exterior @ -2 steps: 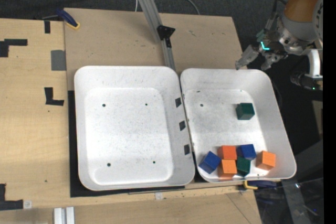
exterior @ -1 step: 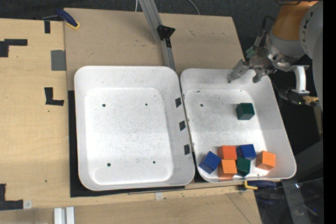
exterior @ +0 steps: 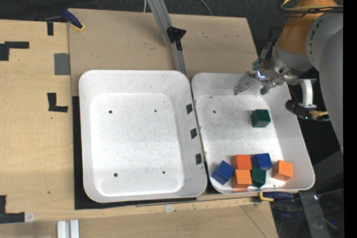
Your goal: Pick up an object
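A dark green block (exterior: 260,117) lies alone in the middle of the right bin (exterior: 223,92). Along that bin's front edge sits a cluster: a blue block (exterior: 223,171), an orange block (exterior: 242,161), another blue block (exterior: 262,160), an orange block (exterior: 242,177), a green block (exterior: 258,176) and an orange block (exterior: 283,169). My gripper (exterior: 254,85) hangs over the far right part of the right bin, above and behind the lone green block. Its fingers are spread apart with nothing between them.
The left bin (exterior: 134,136) stands beside the right one. A slanted metal pole (exterior: 159,5) runs down to the gap between the bins' far corners. The arm's orange band (exterior: 304,19) and grey body occupy the right edge.
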Action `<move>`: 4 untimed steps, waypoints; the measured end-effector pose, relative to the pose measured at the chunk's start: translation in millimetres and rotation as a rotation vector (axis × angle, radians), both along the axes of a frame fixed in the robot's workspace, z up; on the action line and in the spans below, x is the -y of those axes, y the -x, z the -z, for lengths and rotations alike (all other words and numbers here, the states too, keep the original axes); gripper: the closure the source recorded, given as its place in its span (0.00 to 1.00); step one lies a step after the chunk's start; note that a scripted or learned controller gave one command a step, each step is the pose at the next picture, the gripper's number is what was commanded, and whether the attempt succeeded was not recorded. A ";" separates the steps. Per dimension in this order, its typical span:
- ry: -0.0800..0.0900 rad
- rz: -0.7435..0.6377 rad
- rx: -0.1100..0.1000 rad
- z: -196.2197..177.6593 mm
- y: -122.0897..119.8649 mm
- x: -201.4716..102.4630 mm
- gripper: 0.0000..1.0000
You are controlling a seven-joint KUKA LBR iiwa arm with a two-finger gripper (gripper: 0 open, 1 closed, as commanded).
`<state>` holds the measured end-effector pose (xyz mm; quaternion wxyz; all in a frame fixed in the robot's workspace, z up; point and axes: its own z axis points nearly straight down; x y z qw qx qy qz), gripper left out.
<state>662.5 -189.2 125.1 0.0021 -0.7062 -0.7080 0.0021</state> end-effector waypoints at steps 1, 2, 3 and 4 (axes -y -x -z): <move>0.000 0.000 0.000 36.0 1.1 -1.5 0.00; 0.002 -0.001 0.005 23.0 -0.5 -1.8 1.00; 0.001 0.001 0.009 -21.8 -4.8 2.8 1.00; 0.002 0.001 0.012 -86.1 -8.7 1.4 1.00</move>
